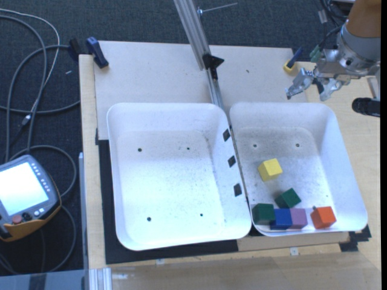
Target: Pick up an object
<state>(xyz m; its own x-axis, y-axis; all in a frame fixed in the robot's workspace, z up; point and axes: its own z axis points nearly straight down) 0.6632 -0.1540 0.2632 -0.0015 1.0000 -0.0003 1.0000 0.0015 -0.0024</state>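
A pendant (24,192) with a lit screen lay on the dark floor at the far left, cables (30,53) looping above it. On the bench (151,71), a blue clamp (97,51) sat at the far left corner. The left bin (121,125) showed only its speckled white floor. A metal rail (192,26) slanted down from the top and ended where the two bins met.

The right bin (338,144) held all the blocks. A yellow block (269,168) lay alone near the middle, tilted. Nearer the front wall, a green block (288,197) sat just behind a row: another green block (263,212), then a blue block (282,217) touching it, then a purple block (298,217) touching the blue one. An orange block (323,217) stood just beside the purple one, near the front right corner.

The pincer (309,88) hung above the bench just beyond the right bin's far rim, well apart from every block. Its fingers were spread and nothing lay between them. The arm (364,23), with its orange band, rose toward the top right corner.
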